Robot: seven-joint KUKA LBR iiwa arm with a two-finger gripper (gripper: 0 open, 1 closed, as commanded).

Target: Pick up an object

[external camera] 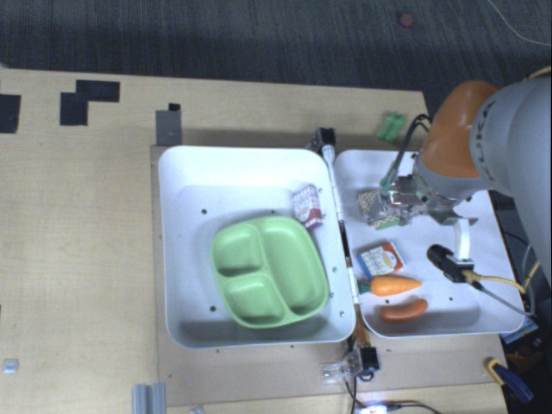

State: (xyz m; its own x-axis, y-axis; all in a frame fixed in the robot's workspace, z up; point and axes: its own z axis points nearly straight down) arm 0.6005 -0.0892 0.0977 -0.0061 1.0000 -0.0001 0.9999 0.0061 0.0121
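Observation:
My gripper [395, 202] reaches down into the upper part of the right bin [492, 231], under the grey arm with its orange band. Right at its tip, on the left side, lies a crumpled silvery packet [372, 205] with a bit of green showing; I cannot tell whether the gripper touches it. Lower in the same bin lie a small orange and white carton [379, 259], a carrot [394, 286] and a brown sausage [403, 310]. The arm hides the bin's upper right corner.
The left bin [181, 231] holds a green divided plate [269, 270] and a small red and white wrapper [307, 204] by its right wall. A green item [390, 128] lies on the bench behind the right bin.

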